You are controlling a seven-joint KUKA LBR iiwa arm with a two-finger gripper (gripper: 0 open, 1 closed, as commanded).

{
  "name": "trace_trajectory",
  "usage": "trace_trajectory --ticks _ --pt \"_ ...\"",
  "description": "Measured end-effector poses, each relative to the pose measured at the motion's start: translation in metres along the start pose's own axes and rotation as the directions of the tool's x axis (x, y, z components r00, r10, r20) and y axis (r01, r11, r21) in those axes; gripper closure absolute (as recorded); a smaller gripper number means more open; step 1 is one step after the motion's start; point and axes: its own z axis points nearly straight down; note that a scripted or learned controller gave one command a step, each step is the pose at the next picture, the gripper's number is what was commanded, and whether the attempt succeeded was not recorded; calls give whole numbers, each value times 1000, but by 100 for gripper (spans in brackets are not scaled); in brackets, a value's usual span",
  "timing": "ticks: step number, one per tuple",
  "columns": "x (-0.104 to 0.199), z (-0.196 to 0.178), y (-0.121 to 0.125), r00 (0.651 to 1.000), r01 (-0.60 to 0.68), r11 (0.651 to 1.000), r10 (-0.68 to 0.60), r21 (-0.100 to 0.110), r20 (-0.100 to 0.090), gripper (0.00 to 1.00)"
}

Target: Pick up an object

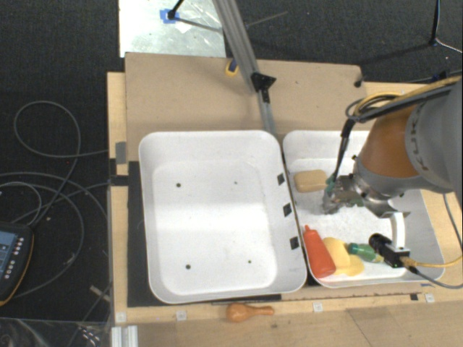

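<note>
Objects sit in my right bin (304,144): a tan block (310,181) near its left wall, and a red bottle (317,252), yellow piece (341,255) and green item (359,249) along the front. My gripper (334,198) hangs beside the block; I cannot tell how its jaws stand. The left bin (155,150) adjoins. An orange thing (249,311) lies on the counter (195,92).

I see a light wooden bench (188,96) standing on dark carpet (58,49). Black cables (47,147) loop across the floor at left, near a handheld pendant (13,255). A pale floor patch (155,16) lies beyond, crossed by a grey pole (235,31).
</note>
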Motion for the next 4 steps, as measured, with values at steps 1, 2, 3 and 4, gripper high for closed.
trace_trajectory --ticks 1,2,3,4 --pt "-3 -44 3 1000 4 1000 -4 -2 1 100" --pt "-1 -108 5 1000 7 1000 -7 -6 2 100" --pt "-11 -166 7 1000 6 1000 -6 -6 3 100" --pt "-11 -177 8 1000 7 1000 -7 -1 1 100"
